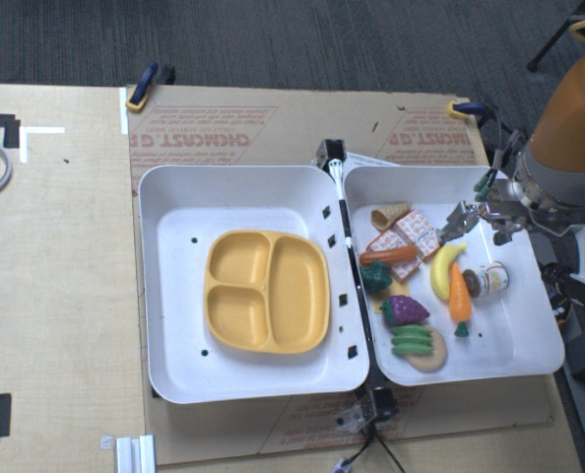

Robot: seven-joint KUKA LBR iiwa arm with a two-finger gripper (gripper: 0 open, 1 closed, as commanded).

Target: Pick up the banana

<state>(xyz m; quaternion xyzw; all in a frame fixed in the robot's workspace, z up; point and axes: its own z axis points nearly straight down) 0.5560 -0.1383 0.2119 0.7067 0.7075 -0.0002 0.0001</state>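
— Banana (445,270) lying in the right bin (529,348), yes? What is crowding it?

— One carrot (458,298) is touching its right side, and a waffle (407,237) is sitting just to its left. One jar (488,280) is resting near the carrot.

— And the gripper (459,222)?

— It is hovering just above the banana's upper tip, fingers parted, grasping nothing.

— Anything hard to read?

— Grapes (405,310), broccoli (376,278) and a pea pod (412,341) are bunching together; the arm is running off the right edge. One yellow plate (269,292) is sitting in the left bin (164,264).
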